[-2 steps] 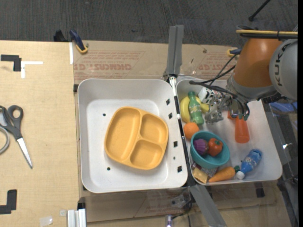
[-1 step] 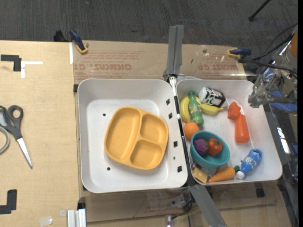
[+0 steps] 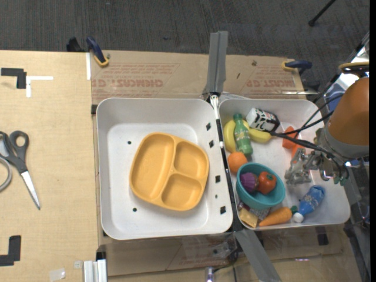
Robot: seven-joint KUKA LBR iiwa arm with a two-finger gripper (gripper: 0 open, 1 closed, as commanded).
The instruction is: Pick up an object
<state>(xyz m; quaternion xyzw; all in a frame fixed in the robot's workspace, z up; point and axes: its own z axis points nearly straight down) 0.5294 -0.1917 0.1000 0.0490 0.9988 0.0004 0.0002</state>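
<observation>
two shallow white bins are set side by side on the desk (image 3: 47,157). the left bin (image 3: 111,175) holds a yellow divided plate (image 3: 169,171). the right bin (image 3: 335,213) holds the candidate objects: a green bottle (image 3: 241,134) lying against a banana (image 3: 258,135), a black and white item (image 3: 262,120) at the far wall, an orange (image 3: 237,160), a teal bowl (image 3: 260,188) with a purple piece and a red piece inside, a carrot (image 3: 276,217) at the near wall, a blue bottle (image 3: 309,202) in the near right corner, and a small orange-red piece (image 3: 291,141).

the gripper (image 3: 298,170) is positioned low over the right half of the right bin, between the teal bowl and the blue bottle. nothing is seen between its fingers. how far it is open cannot be told, since the metal parts blur together against the white floor.

no object is judged to be secured yet. the following faults are considered likely from this position:

- a closure on bare bin floor, because the gripper is placed in a gap, with the blue bottle just beside it and not under it.
- a glancing contact on the blue bottle, which is round and may be rolled toward the corner wall.
- a strike on the rim of the teal bowl if the approach is shifted left, by which the bowl may be tipped or pushed into the carrot.
- a snag of the trailing cables on the bin wall.
</observation>
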